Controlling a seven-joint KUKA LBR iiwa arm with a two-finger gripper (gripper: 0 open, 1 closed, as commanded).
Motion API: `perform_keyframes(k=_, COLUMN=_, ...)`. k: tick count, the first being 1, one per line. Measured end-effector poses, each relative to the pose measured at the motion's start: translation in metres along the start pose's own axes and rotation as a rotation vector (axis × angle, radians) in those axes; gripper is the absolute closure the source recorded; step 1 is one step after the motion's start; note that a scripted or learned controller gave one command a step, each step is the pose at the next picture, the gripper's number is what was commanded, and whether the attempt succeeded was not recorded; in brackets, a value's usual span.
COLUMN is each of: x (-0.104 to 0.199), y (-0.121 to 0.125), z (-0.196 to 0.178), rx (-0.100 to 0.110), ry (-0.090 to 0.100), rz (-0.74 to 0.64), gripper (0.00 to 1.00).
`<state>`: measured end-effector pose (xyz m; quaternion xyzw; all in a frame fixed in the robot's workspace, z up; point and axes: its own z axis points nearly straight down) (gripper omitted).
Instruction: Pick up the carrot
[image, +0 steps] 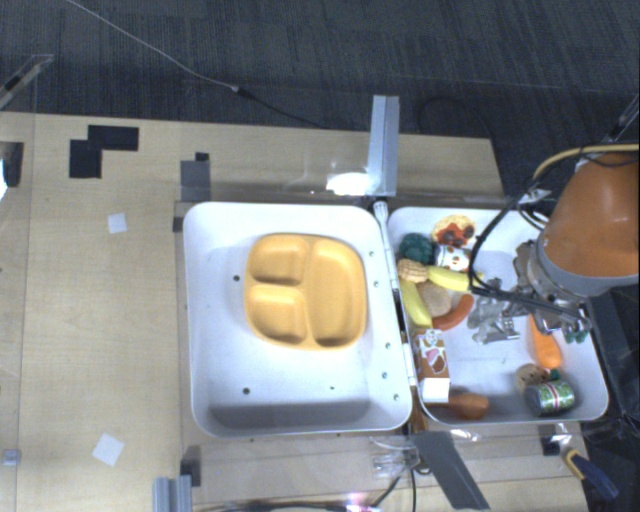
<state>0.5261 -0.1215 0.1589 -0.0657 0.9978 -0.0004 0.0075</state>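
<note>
The carrot (546, 349) is a short orange piece lying near the right wall of the right bin (500, 375). Part of it is hidden under the arm's wrist. My gripper (497, 323) hangs low over the middle of that bin, just left of the carrot and slightly above it. Nothing shows in the gripper's hold. The arm's orange band (598, 225) looms over the bin's right side.
The right bin also holds a banana (430, 290), a broccoli (417, 246), a red sausage (452, 315), a small carton (433, 356), a brown sausage (466, 404) and a green can (551, 396). The left bin (215, 300) holds a yellow divided plate (304, 290).
</note>
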Motion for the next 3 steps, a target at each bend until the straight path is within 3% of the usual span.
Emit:
perform_keyframes(k=1, x=-0.026, y=-0.044, z=0.069, rx=0.001, ry=0.000, rz=-0.327, gripper=1.00)
perform_keyframes(k=2, x=-0.024, y=-0.089, z=0.070, rx=0.004, ry=0.001, rz=-0.393, gripper=1.00)
perform_keyframes(k=3, x=0.032, y=-0.081, z=0.068, rx=0.005, ry=-0.001, rz=-0.808, gripper=1.00)
